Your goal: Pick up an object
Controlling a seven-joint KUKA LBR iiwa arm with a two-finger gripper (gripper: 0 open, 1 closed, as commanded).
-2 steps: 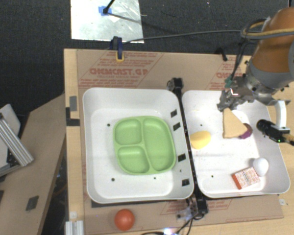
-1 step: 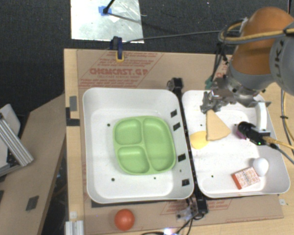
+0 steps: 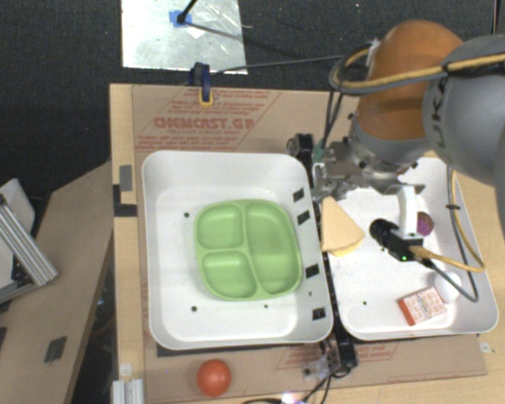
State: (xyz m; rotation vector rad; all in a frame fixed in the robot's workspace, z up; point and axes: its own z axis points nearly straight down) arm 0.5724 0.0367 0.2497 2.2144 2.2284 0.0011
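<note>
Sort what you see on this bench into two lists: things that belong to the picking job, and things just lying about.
Belonging to the job:
gripper
tan wedge
red-and-white packet
purple object
right bin

Lying about:
green divided tray in the left bin
orange ball on the board in front of the bins

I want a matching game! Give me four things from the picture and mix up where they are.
Things:
1. green plastic tray with four sections
2. orange round ball
3. red and white small packet
4. tan wedge-shaped piece

Places:
A. near corner of the right bin
B. on the board in front of the left bin
C. middle of the left bin
D. left edge of the right bin

Pairs: 1-C, 2-B, 3-A, 4-D
</note>
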